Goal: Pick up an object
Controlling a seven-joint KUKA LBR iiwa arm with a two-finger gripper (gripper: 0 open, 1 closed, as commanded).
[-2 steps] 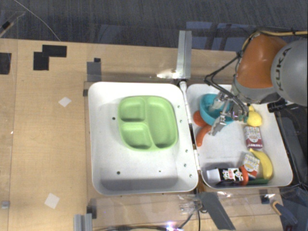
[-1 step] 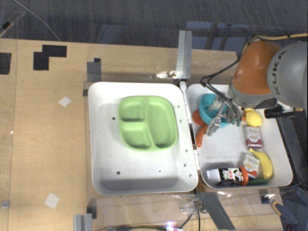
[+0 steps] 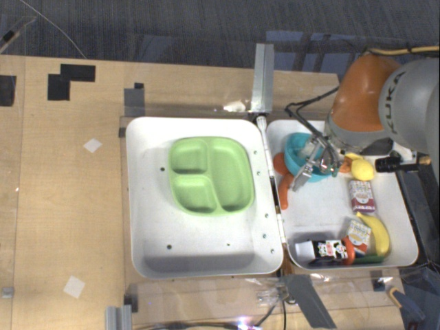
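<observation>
We are looking down on a wooden desk [image 3: 62,205] that is carrying two white bins. The left bin [image 3: 148,246] is holding a green divided tray [image 3: 210,174], which is lying flat near the middle. The right bin [image 3: 402,205] is holding the small things. The grey arm [image 3: 405,102] with its orange band is reaching in from the right, and its hand [image 3: 311,167] is hanging over the upper left part of the right bin, just above a teal cup [image 3: 297,151] (the cup is partly hidden by the hand). We cannot tell if the hand is released or clenched, and we are seeing nothing clearly between its fingers. An orange carrot-like piece [image 3: 281,184] is lying beside the cup along the bin's left wall. A lemon [image 3: 362,169] is resting right of the hand, with a small red packet [image 3: 362,196] below it. A banana [image 3: 376,234] and a dark carton [image 3: 328,250] are lying near the bin's lower edge.
</observation>
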